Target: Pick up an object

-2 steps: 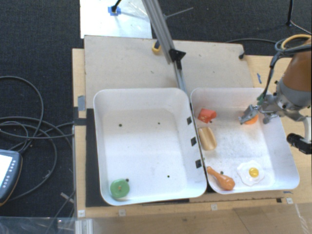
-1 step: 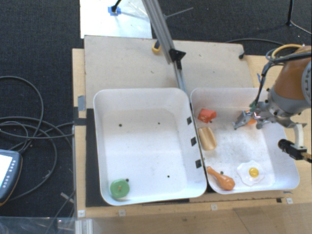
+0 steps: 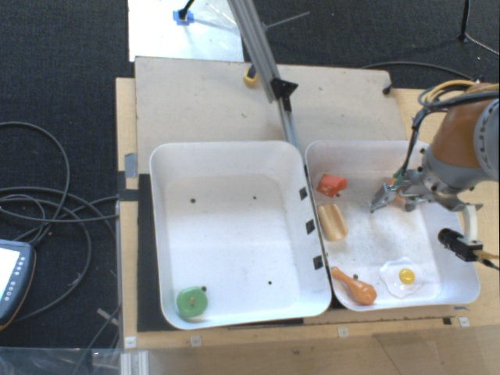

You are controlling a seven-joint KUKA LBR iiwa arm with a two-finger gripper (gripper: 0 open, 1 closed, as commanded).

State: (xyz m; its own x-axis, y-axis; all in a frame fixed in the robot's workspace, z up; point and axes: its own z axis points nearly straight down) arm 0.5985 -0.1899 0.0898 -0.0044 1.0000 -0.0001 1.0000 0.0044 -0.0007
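**Hovering gripper over the right bin, nothing in it**

Reaching in from the right edge of the view, the arm [image 3: 461,143] w/ its orange band puts the gripper [image 3: 383,199] low over the right bin [image 3: 367,151], roughly at the bin's middle. Fingers [image 3: 378,202] look spread apart, pointing toward the left bin [image 3: 226,151]; nothing sits between them, so no object is held.

Objects, all placed relative to the gripper:
- Red block [image 3: 332,183]: to its left and slightly toward the back wall, near but apart from the fingertips.
- Tan bread-like piece [image 3: 333,222]: left and toward the front, just below the red block, lying along the bin's left wall.
- Orange carrot-like item [image 3: 355,286]: well toward the front and a bit left, near the front rim, tilted.
- Fried egg toy [image 3: 405,276]: toward the front and slightly right, white w/ yellow centre, flat on the bin floor, just beside the carrot tip but apart from it.
- Green round disc [image 3: 191,301]: far left and forward, in the left bin's front-left corner, well apart from everything else.

A black part [image 3: 457,242] w/ a white cable hangs off the wrist, on the gripper's right toward the front, above the right bin's rim.

A grey pole [image 3: 258,41] slants across the board behind the bins, ending near where the two bins meet, behind and left of the gripper.
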